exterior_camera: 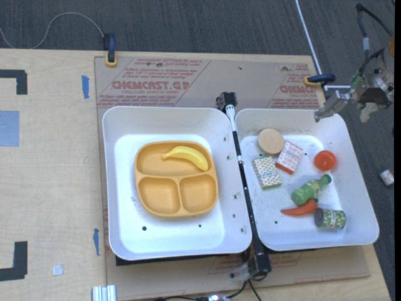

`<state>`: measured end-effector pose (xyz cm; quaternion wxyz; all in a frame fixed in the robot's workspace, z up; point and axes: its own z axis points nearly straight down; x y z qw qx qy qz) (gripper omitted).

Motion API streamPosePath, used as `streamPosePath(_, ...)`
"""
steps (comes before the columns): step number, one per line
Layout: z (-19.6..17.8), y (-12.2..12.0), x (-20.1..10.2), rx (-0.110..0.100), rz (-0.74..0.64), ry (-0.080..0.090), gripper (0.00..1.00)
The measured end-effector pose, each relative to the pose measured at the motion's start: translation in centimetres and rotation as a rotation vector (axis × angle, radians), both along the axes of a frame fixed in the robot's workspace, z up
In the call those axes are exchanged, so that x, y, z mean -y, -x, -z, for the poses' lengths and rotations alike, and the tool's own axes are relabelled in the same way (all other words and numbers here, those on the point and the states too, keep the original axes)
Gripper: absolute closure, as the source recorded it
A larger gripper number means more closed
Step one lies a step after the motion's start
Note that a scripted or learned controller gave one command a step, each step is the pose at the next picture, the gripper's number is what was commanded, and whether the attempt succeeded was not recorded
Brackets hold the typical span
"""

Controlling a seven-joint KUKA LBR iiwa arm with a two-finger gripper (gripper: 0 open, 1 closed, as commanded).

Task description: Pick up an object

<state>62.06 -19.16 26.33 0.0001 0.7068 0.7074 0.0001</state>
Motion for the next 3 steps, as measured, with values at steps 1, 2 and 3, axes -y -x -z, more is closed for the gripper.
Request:
streamPosePath(1,12.3,2.0,-4.5,-0.003,0.0,-0.001,0.0)
streamPosePath(2,17.4,3.0,-9.7,0.008,0.001,0.001,0.0)
streamPosePath(3,16.0,2.6,-9.7,0.018,0.001,0.001,1.0)
